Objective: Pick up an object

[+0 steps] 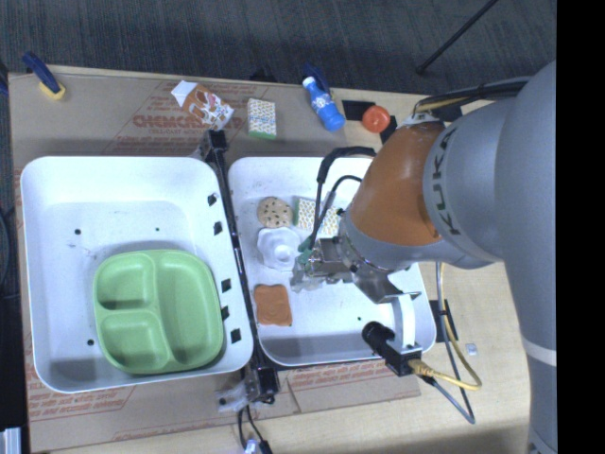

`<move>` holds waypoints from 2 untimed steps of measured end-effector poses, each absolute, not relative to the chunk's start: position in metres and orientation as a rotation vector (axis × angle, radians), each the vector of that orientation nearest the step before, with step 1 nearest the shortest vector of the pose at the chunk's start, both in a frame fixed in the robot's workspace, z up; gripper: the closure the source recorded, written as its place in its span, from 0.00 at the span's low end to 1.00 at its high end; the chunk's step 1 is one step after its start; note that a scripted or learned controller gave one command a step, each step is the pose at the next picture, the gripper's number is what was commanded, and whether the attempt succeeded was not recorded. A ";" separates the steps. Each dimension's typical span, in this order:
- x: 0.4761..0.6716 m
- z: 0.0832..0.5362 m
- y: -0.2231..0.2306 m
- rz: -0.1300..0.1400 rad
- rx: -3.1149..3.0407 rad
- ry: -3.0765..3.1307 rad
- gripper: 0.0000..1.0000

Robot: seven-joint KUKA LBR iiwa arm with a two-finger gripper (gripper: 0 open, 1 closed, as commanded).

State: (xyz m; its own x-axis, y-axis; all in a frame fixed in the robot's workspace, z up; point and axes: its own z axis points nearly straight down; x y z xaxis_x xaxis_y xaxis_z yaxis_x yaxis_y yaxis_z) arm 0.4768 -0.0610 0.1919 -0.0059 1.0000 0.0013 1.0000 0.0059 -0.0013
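White letters reading "KUKA" run down the grey casing of the robot arm (473, 178), just beside its orange band, and faded red print across the brown cardboard sheet (142, 121) at the far edge of the desk (492, 367) looks like a brand name, though it is too blurred to read for certain. The arm reaches in from the right side of the desk and bends down over the right white plastic bin (284, 348), its wrist tipped toward the bin's middle, with black cables looping over its top. The hand (307, 270) hangs low inside that bin, just beside a small white cup-like object (279, 249); whether its fingers are spread or closed cannot be told, and nothing is seen held between them. In the same bin a round brown speckled cookie (273, 212) lies near the far wall, a pale green-and-white packet (304, 213) sits just beside it, partly hidden by the arm, and a flat orange-brown square piece (272, 305) rests toward the near wall. The left white plastic bin (57, 197) carries a light green divided plastic tray (158, 310) in its near half. Beyond the bins, along the far edge of the desk, lie a crumpled white-and-orange wrapper (200, 105), a small pale green box (261, 118), a blue bottle (324, 104) and an orange round cap-like thing (376, 117).
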 end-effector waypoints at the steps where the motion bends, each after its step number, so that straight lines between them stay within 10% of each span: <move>1: 0.476 0.172 -0.115 0.002 -2.214 -2.224 1.00; 2: 0.482 0.207 -0.166 0.001 -2.216 -2.226 1.00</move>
State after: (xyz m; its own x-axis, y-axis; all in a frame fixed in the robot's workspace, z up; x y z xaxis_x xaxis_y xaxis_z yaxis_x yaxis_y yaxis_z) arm 0.4822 -0.1663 0.2070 -0.0044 1.0000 -0.0002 1.0000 0.0044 -0.0009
